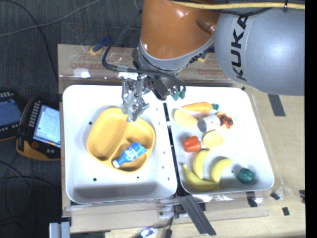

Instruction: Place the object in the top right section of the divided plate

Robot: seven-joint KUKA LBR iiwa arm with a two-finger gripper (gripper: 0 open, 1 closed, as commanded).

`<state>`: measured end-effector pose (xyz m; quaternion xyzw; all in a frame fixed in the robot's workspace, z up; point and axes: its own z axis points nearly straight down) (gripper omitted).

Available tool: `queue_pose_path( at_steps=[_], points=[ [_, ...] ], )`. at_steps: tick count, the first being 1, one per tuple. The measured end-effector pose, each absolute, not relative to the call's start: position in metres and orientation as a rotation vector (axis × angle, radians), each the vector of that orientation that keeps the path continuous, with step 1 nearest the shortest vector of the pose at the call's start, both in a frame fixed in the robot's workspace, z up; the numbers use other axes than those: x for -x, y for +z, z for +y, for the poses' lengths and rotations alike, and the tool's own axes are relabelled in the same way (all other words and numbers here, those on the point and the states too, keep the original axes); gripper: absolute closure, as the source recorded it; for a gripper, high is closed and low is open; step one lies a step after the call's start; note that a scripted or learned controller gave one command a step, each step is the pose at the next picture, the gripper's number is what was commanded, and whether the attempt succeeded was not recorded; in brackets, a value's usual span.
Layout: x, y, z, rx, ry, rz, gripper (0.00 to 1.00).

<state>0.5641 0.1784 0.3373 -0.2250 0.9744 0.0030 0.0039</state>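
A yellow divided plate (106, 133) lies in the left bin (79, 182). A small blue and white bottle (130, 154) lies on its side in the plate's lower right section. My gripper (133, 110) hangs over the plate's upper right part, above and apart from the bottle. Its metal fingers (130, 99) point down close together, with nothing visible between them.
The right bin (257, 133) holds several toy foods: a carrot (198, 106), a red pepper (192, 144), bananas (208, 170), a green item (245, 175), a pale piece (213, 139). The bins' shared wall (169, 138) runs just right of the plate. The arm's orange band (173, 19) looms above.
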Motion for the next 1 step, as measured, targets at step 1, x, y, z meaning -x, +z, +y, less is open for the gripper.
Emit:
queue_pose_path(
  at_steps=[1],
  points=[
    [-0.4988, 0.253, 0.1617, 1.301, 0.002, 2.859, 1.0]
  ],
)
